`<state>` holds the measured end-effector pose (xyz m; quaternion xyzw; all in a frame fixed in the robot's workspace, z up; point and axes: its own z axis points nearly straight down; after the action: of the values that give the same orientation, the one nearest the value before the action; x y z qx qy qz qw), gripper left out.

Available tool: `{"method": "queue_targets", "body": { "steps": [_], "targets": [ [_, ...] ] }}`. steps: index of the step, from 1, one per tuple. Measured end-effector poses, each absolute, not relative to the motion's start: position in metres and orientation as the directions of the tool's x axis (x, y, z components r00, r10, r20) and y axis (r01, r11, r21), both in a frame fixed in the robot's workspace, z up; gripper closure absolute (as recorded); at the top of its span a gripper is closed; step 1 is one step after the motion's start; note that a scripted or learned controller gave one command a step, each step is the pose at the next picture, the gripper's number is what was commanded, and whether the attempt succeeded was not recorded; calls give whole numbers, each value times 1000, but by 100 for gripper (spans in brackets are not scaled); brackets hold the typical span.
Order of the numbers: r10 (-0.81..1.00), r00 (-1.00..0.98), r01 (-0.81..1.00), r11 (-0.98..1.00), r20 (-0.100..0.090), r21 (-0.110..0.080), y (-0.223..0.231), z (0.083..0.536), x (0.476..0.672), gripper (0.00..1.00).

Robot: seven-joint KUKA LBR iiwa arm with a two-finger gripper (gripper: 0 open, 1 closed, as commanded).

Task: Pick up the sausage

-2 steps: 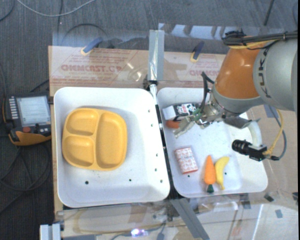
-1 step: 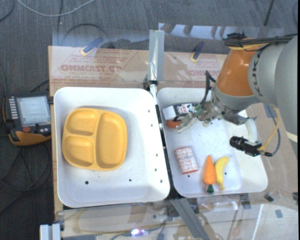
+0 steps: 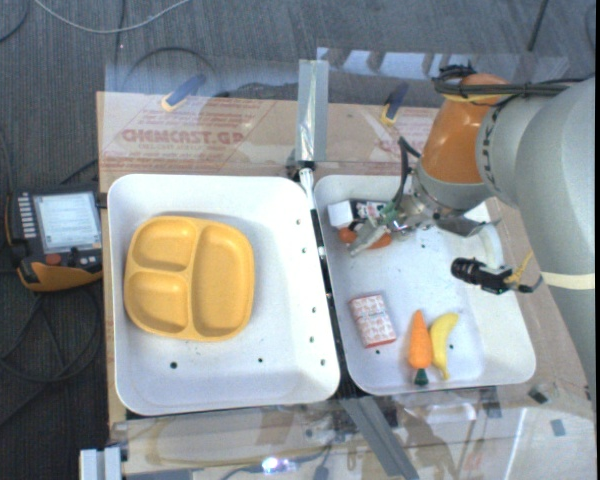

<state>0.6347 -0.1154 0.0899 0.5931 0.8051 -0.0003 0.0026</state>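
Note:
The sausage [image 3: 379,240] is a small red-orange piece lying in the upper left part of the right white bin [image 3: 510,353]. My gripper [image 3: 372,232] reaches in from the right and sits directly over the sausage, covering its middle, so red-orange shows on both sides of the metal tip. The grey arm with its orange band [image 3: 458,146] hangs over the bin's far right corner. I cannot make out whether the sausage is gripped or only lies beneath the tip.
A white and black item [image 3: 346,211] lies just left of the gripper by the bin wall. A pink box [image 3: 372,320], a carrot [image 3: 418,342] and a banana [image 3: 443,341] lie nearer the front. The left bin [image 3: 140,393] holds a yellow divided tray [image 3: 190,278].

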Motion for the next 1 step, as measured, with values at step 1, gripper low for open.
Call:
{"method": "queue_targets", "body": {
  "steps": [1],
  "targets": [
    [954,-299,954,299,-7,4,-116,101,636,100]
  ]
}}
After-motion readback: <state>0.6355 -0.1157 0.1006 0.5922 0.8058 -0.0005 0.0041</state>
